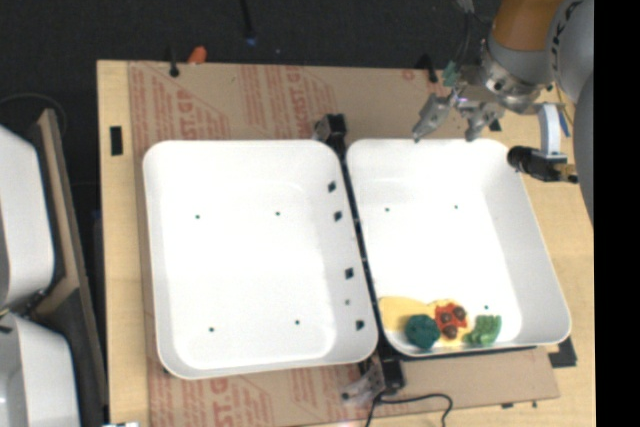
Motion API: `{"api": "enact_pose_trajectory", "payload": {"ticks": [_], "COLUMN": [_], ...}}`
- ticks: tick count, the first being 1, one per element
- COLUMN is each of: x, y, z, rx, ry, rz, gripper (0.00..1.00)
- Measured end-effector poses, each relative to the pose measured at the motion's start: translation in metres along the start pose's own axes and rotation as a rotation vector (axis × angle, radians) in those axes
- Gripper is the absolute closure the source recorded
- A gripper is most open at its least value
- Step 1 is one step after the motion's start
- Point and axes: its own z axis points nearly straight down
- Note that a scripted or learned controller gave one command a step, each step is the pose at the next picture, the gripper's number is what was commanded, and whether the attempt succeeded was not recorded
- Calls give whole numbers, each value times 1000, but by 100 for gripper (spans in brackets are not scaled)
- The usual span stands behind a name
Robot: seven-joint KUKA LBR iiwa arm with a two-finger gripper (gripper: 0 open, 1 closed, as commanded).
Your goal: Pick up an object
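Though few, toys point(447, 322) in right bin point(450, 235)

The arm point(560, 5) was grey, with a broad orange band above the wrist and a thin looped cable at its top. Its gripper point(456, 127) carried two slim metallic fingers (small teal detail near their base).

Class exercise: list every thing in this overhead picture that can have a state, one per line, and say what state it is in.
Two-finger gripper: open, holding nothing, above the right bin's far edge.
Right white bin: holds toys in its near corner.
Yellow flat piece: lying flat.
Dark teal lump: resting on the yellow piece.
Red toy: lying loose.
Green toy: lying loose.
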Motion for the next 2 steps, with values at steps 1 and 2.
{"api": "enact_pose_trajectory", "payload": {"ticks": [1, 2], "x": [47, 73], "y": [-42, -99], "z": [-19, -63], "rx": [-2, -5], "ry": [1, 0], "rz": [-3, -2], "gripper": [0, 0]}}
